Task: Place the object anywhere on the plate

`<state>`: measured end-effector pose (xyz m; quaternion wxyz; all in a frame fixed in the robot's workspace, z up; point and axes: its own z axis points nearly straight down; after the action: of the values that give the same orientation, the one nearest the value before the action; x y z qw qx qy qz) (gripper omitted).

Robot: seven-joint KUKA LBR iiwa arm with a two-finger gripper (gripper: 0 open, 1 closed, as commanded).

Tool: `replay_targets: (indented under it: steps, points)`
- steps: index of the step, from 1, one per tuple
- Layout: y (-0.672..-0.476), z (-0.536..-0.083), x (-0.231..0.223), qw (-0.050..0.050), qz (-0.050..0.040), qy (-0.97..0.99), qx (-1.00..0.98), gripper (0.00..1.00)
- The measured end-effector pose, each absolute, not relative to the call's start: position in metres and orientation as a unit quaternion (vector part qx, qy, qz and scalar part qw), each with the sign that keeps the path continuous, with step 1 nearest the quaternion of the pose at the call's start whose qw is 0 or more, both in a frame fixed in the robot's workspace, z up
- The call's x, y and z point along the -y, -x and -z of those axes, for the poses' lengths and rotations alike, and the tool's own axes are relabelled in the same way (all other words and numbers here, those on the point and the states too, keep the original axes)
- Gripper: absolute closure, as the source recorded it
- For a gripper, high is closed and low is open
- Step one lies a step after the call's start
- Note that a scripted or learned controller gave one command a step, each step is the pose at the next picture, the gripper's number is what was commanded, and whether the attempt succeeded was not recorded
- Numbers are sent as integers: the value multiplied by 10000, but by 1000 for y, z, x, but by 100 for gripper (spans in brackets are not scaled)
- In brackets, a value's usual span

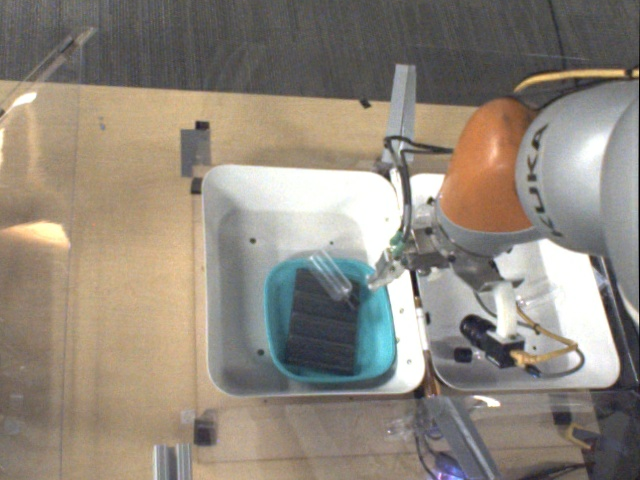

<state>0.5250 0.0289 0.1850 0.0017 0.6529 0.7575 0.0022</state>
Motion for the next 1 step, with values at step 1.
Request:
replay_targets:
  steps: [1]
  points:
    - [-500, -287, 42, 41, -31, -6582, -7528, 0]
